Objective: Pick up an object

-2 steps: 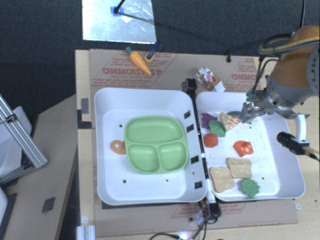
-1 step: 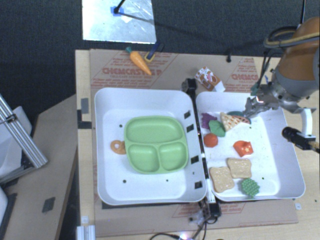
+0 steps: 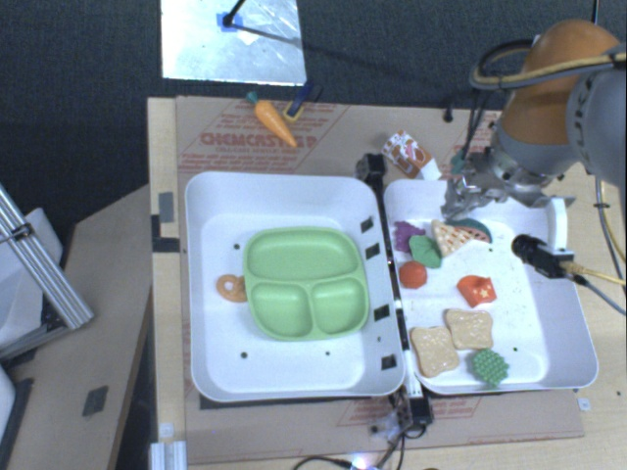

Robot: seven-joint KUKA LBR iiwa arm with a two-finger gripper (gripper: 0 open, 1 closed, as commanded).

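The gripper [image 3: 458, 207] hangs low over the right bin [image 3: 578, 355], right at the pizza slice [image 3: 453, 235]; whether it is apart or together I cannot tell. The slice lies just below the gripper's tip, seemingly touching it, with 1 green piece [image 3: 426, 251] beside it. It looks like light, stiff toy plastic, flat and probably slippery; pinching across its narrow edges seems best.

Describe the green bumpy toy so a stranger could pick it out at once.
Look in the right bin, at its near edge. The green bumpy toy lies just right of the two bread slices. Its knobbly round shape is unlike any neighbour.
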